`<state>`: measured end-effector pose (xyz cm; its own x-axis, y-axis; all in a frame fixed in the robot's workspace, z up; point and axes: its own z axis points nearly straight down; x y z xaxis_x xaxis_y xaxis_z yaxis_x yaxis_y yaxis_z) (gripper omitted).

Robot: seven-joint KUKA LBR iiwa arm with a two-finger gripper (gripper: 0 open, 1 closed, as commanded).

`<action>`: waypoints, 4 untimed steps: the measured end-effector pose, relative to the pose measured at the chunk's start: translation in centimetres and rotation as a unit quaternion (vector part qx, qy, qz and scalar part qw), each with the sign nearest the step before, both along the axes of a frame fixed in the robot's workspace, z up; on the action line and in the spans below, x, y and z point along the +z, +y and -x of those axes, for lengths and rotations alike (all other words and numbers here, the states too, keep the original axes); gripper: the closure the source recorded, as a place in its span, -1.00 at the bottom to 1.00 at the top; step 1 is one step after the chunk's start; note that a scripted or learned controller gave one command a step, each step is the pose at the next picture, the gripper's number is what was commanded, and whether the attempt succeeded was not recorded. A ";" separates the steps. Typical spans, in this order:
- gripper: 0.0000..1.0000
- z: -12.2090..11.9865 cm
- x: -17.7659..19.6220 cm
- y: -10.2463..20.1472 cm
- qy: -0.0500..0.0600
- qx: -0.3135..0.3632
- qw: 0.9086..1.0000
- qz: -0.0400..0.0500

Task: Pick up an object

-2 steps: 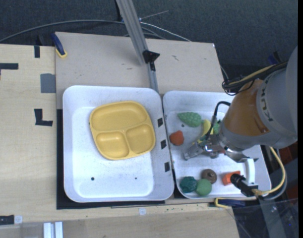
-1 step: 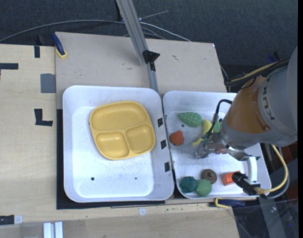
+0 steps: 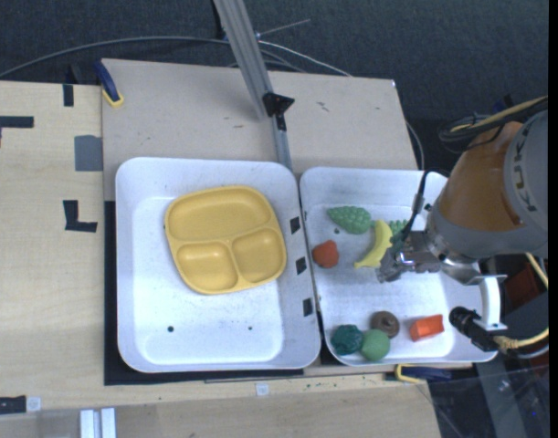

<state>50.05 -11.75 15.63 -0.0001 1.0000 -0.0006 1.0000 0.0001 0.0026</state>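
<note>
- I read this as the approach step of the pick: the gripper (image 3: 391, 267) is low over the right bin (image 3: 352, 182), and nothing sits between its fingers that I can make out.
- How far apart those fingers stand I cannot tell; from this slant they are a small dark cluster under the wrist.
- The likeliest target is the yellow banana (image 3: 377, 244), lying tilted in the upper middle of the right bin. The gripper is just beside its lower right end, possibly touching it, though the view is too coarse for me to be sure.
- Near the banana are a green leafy piece (image 3: 350, 218) up and to the left, and a red-orange round fruit (image 3: 325, 254) to the left, both apart from the gripper.
- Along the bin's near wall lie a dark green lump (image 3: 346, 338), a light green ball (image 3: 376, 344), a brown ring (image 3: 384, 321) and an orange block (image 3: 427, 327), all well apart from the gripper.
- The left bin (image 3: 132, 245) holds a yellow divided tray (image 3: 226, 238).
- For the next move I would want the fingers straddling the banana's narrow width, shifted slightly left, then closed and lifted straight up.
- My judgement: a grip at the tip risks the curved piece slipping out.
</note>
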 end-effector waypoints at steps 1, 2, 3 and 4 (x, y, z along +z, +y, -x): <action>1.00 0.1 5.9 0.8 -0.001 0.001 1.000 0.000; 1.00 0.8 10.7 0.3 -0.001 0.001 1.000 0.000; 1.00 -0.4 10.0 5.5 0.002 0.003 1.000 -0.001; 1.00 -2.3 8.3 10.7 0.003 0.003 1.000 -0.001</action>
<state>52.38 -1.06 23.98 -0.0068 1.0000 0.0009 1.0000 0.0068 -0.0030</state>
